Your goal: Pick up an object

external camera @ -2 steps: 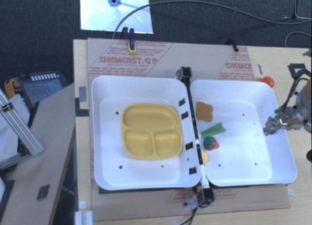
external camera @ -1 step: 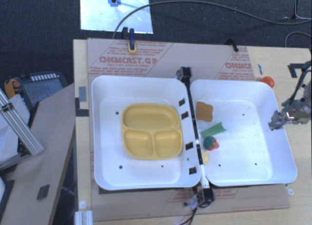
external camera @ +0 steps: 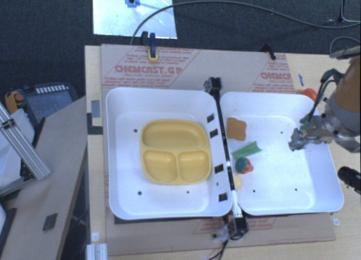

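Cables and a black clamp (external camera: 234, 228) sit at the near edge of the worktop (external camera: 93, 163), right where the two bins meet. From where I stand the hand (external camera: 298, 141) hangs over the right side of the right bin (external camera: 293, 194), a small grey and dark shape pointing down; whether it is clenched or released I cannot tell, it is too small and blurred, and nothing can be made out in its grip. Behind it the arm (external camera: 347, 112) runs off the right edge, so most of it is cut from sight.

Moving out from the hand, the objects lie well apart from it, along the left side of the same bin: an orange-brown flat piece (external camera: 237, 128) at the top, a green strip (external camera: 247, 150) below it, then a small rounded thing in red and teal (external camera: 243, 166), and a yellow bit (external camera: 237, 183) half tucked against the divider, hard to identify.

Further left, the left bin (external camera: 121, 140) carries a yellow tray with three compartments (external camera: 175, 151) lying flat in its middle.

Beyond the bins, a board with red lettering (external camera: 169, 64) lies under them, and an orange thing (external camera: 308, 93) peeps out past the right bin's far corner, mostly hidden
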Available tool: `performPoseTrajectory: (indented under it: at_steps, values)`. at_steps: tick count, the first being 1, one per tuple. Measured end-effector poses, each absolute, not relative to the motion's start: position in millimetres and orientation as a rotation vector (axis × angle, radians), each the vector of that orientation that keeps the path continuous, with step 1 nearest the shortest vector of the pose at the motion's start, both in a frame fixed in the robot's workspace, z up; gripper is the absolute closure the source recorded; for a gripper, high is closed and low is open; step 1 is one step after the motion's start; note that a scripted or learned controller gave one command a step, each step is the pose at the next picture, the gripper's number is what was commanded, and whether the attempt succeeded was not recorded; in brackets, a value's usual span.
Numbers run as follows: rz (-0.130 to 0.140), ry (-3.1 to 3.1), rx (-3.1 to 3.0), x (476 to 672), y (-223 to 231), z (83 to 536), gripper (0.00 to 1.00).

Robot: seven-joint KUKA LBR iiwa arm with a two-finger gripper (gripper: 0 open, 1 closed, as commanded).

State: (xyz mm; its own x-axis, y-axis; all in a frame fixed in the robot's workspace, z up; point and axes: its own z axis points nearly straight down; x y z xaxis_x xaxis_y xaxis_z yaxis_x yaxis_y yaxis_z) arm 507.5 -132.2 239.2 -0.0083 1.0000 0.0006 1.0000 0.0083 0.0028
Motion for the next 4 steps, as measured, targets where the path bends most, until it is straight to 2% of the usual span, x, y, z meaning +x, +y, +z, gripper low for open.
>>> performPoseTrajectory:
  at_steps: [2, 4]
  values:
    - [0.005, 2.233, 2.209, 520.9, -18.4, 251.2, 1.0]
    - [0.004, 2.232, 2.211, 516.2, 76.7, 237.3, 1.0]
